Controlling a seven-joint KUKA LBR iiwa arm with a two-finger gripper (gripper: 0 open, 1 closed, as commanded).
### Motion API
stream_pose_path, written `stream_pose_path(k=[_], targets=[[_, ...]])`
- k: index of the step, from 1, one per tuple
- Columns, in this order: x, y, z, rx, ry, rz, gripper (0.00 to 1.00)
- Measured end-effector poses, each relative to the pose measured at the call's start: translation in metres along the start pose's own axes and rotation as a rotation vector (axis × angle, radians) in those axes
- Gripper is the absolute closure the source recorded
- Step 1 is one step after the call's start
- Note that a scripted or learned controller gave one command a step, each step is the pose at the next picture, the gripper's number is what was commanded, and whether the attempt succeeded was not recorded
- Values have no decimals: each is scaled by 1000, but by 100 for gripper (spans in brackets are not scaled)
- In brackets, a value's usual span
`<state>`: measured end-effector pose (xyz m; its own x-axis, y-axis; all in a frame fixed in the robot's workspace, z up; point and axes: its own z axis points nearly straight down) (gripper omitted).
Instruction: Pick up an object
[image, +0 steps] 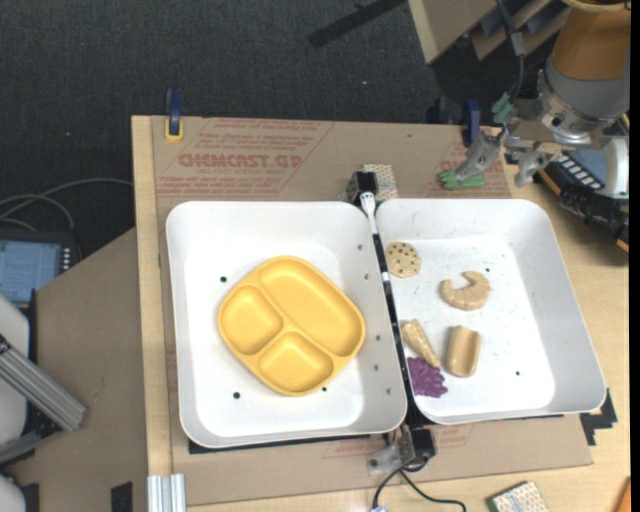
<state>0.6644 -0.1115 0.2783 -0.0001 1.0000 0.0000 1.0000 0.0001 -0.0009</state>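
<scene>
Arm: the grey arm with its orange band (590, 45) hangs over the counter (250, 160) beyond the far right corner of the right bin (560, 300), well apart from everything inside it.
Jaws: the gripper (483, 150) sits above a small green thing (462, 180) on the counter just outside that corner; whether the jaws are open or shut cannot be told from this angle, and nothing shows between them.
Right bin: a round cookie (404, 259) near the far left wall, a curled croissant (466, 290) toward the middle, a tan roll (461, 350) nearer the front, a pale cone-like piece (420, 342) just left of it, and purple grapes (426, 377) at the front left.
Left bin: a yellow divided plate (290, 324) lies alone in the left bin (190, 300).
Best approach, as a judgement: the croissant stands most apart from its neighbours and the walls; come straight down, jaws wide across its narrow part, and close fully before lifting.
</scene>
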Motion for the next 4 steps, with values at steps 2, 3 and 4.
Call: stream_pose_path(k=[2,3,4], targets=[[-114,-70,141,3,1,6,0],[-71,-4,135,-9,-2,-5,0],[-4,2,197,5,3,-6,0]])
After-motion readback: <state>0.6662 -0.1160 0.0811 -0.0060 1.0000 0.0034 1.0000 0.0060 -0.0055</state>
